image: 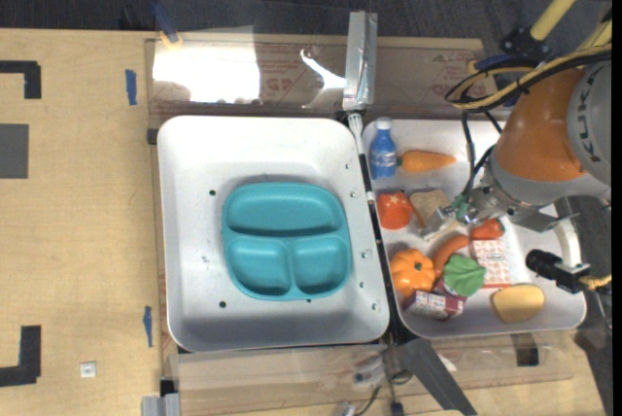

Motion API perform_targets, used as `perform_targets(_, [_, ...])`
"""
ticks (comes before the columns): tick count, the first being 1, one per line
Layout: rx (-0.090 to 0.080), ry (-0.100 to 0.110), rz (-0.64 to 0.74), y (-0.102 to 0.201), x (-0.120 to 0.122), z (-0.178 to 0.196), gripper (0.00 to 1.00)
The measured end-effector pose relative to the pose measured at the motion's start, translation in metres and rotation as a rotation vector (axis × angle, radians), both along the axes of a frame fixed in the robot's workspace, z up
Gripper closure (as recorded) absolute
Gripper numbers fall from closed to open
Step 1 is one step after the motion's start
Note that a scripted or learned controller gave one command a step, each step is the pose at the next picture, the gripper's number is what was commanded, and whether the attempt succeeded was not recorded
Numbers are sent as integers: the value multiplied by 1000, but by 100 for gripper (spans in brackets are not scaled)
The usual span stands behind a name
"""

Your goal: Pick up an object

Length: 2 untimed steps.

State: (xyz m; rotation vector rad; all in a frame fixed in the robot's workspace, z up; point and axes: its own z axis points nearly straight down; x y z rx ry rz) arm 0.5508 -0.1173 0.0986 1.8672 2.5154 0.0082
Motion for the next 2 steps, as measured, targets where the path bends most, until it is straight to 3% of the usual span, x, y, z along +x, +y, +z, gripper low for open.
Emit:
perform_targets(1, [0, 1, 0, 0, 0, 0, 0])
perform_targets(2, [0, 1, -21, 4, -22, -11, 0])
